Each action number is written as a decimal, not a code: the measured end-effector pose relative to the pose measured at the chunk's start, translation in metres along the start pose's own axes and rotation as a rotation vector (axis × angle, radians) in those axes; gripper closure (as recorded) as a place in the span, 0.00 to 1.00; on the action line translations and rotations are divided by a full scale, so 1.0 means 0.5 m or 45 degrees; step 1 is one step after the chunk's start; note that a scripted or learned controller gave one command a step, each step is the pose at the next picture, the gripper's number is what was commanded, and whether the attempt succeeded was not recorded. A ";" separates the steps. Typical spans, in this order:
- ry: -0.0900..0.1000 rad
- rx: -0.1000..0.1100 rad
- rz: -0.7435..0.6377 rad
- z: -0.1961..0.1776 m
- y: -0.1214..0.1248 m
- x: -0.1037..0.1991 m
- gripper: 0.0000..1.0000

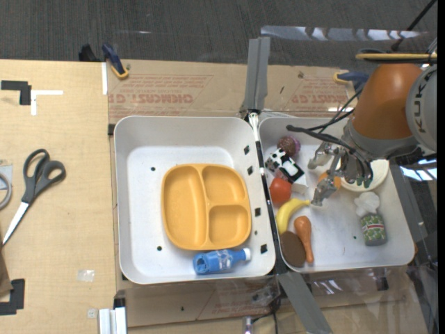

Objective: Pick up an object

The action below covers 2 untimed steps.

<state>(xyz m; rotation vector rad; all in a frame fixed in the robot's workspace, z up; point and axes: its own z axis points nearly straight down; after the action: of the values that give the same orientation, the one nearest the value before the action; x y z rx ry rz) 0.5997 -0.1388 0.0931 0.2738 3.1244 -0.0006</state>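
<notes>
The claw (327, 181) hangs over the right bin (389, 252), its fingers spread with nothing between them. At its seven o'clock lie a banana (290, 211), a red tomato (280, 190) and a drumstick (304, 236). At nine o'clock sits a black-and-white toy (283, 163). At four o'clock stands a small green bottle (373, 227). In the left bin (132, 207) rest a yellow divided plate (206, 206) and a blue bottle (220, 259).

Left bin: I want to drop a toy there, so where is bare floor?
Bare floor rings the yellow divided plate in the left bin, widest along the far wall. The near edge is crowded by the blue bottle.
</notes>
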 end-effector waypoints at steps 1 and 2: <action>0.000 0.001 0.078 -0.480 -0.066 0.005 0.00; 0.004 0.000 -0.089 -0.154 -0.129 0.000 0.00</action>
<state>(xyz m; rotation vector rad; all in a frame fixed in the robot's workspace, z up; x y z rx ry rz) 0.5881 -0.2020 0.1702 0.1644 3.1354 0.0001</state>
